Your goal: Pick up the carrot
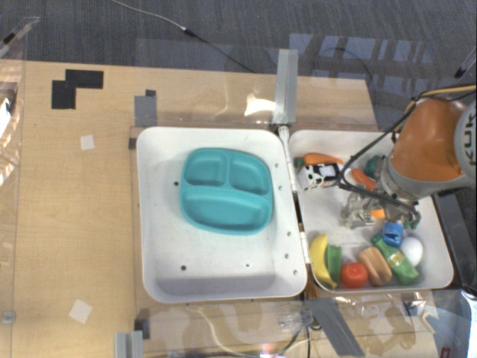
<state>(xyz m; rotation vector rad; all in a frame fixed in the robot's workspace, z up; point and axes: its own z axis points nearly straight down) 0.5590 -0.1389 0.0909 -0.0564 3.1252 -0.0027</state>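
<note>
Camera view: carrot orange, green tip, lying in right bin; jaws' state unclear.

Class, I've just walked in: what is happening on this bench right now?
A grey and orange robot arm reaches into the right bin, its gripper low among toy foods. The carrot lies by the bin's far edge, beside a black-and-white cow toy. A teal divided plate sits in the left bin.

Light wooden surface with black tape marks near top left, small white squares scattered. Dark grey carpeted floor beyond, thin cable running across it. Glare patch on wood.
</note>
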